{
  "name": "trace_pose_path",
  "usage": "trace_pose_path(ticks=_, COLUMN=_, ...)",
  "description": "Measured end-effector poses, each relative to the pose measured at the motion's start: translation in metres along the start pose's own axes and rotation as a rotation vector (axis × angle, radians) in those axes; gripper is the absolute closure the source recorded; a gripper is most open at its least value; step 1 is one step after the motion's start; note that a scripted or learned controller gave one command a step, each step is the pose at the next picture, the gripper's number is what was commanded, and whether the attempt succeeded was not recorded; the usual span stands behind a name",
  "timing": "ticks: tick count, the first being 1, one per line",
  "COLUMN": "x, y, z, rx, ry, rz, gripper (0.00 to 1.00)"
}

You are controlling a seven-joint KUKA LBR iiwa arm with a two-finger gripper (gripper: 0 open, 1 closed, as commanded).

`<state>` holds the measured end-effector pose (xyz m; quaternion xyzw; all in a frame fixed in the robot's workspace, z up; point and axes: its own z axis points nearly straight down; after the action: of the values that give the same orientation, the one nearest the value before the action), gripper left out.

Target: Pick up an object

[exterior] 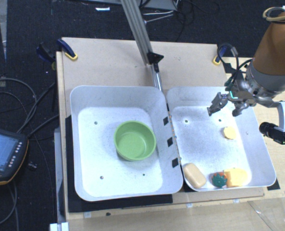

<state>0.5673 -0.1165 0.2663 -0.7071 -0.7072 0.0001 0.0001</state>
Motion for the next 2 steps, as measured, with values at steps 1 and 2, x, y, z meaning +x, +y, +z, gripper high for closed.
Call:
trace_pose_path(ticks=1, x=0.0, y=0.0, z=0.0, rx=0.0, ry=0.0, rz=0.0, gripper=0.0)
trace_pose_path(ticks=2, x=-0.009, y=0.001, z=0.058, rx=0.005, ry=0.001, rz=0.001, gripper=0.0)
